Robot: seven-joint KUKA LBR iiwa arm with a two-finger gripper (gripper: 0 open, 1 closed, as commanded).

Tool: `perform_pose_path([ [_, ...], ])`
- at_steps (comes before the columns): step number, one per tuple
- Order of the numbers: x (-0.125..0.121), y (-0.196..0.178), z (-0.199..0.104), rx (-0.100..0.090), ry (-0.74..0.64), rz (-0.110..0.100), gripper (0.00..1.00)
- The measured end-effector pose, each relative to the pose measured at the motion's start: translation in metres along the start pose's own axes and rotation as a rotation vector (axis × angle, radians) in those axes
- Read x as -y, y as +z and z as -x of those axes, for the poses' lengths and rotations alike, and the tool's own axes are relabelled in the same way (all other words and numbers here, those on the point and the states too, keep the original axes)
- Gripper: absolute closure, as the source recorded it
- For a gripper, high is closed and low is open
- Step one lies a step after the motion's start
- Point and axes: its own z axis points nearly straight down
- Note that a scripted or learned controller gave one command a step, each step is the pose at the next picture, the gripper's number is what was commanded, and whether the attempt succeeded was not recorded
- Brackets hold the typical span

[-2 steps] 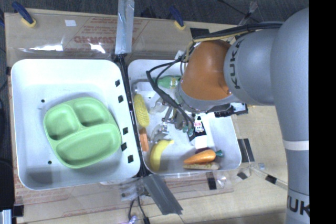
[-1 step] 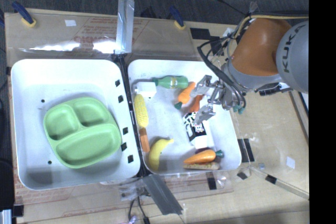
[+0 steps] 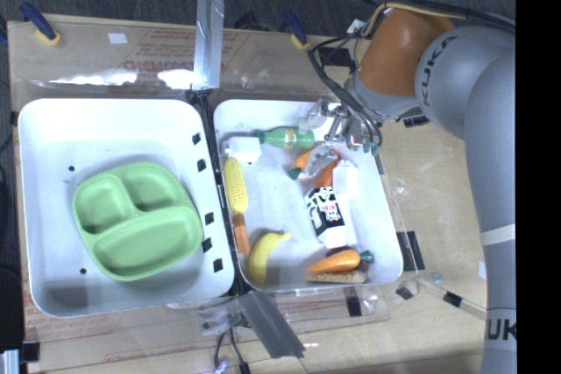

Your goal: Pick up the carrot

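In your overhead view, the metal two-finger gripper hangs low over the far part of the right white bin, right above a small orange piece; you cannot tell whether it is released or clenched. The orange carrot with a green top lies near the bin's front wall, well apart from the gripper. Between them lies a white tube with black print. A yellow corn cob and yellow banana lie along the left side. A green divided plate sits in the left white bin.
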Motion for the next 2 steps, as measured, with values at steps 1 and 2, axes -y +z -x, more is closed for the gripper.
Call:
perform_pose_path([
  [1,-0.0016,-0.0019,-0.0024,-0.007,-0.003,0.001,1.0],
  [2,-0.0017,-0.0013,-0.0027,-0.008,-0.003,0.001,0.0],
])
